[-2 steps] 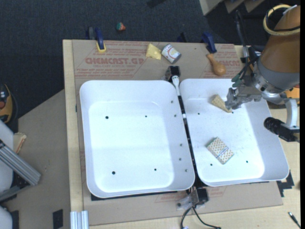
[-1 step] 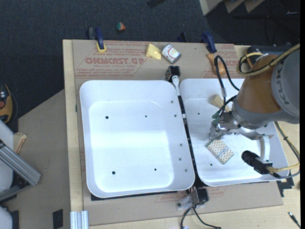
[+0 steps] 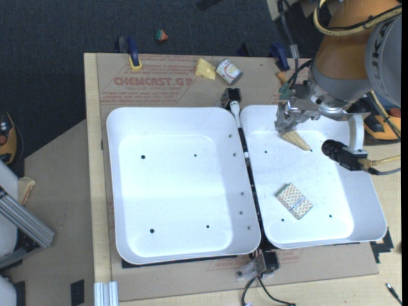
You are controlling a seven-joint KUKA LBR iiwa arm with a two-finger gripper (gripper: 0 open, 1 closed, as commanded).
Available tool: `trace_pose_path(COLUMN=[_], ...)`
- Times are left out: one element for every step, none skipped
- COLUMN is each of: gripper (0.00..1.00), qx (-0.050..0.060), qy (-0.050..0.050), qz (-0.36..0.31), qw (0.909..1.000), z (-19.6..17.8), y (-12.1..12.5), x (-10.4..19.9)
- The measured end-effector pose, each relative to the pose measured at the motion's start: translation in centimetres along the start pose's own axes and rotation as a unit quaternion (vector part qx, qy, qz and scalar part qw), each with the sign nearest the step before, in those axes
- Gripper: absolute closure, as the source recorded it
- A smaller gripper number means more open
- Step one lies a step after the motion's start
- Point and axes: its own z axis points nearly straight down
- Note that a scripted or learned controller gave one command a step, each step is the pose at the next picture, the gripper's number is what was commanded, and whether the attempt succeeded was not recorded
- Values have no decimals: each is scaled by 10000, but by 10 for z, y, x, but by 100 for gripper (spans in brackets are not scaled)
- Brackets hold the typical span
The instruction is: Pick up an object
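The gripper (image 3: 288, 123) hangs low over the far part of the right bin (image 3: 357, 228), close to the bin's back wall, with the arm (image 3: 347, 50) reaching in from the right. Whether its fingers are spread or pressed together cannot be told from this angle. A small tan wedge-shaped object (image 3: 297, 139) lies on the bin floor just beside and below the gripper's tip, possibly touching it. A small patterned box (image 3: 294, 201) lies flat nearer the front of the same bin, well apart from the gripper. The left bin (image 3: 121, 171) sits alongside, touching the right one.
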Motion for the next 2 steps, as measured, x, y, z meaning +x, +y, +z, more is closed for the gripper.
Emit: trace_pose_path(gripper=[100, 100], qx=[-11, 77], qy=[24, -1], qz=[-16, 79], qw=[10000, 9999], z=[-160, -190], y=[-17, -88], x=[80, -4])
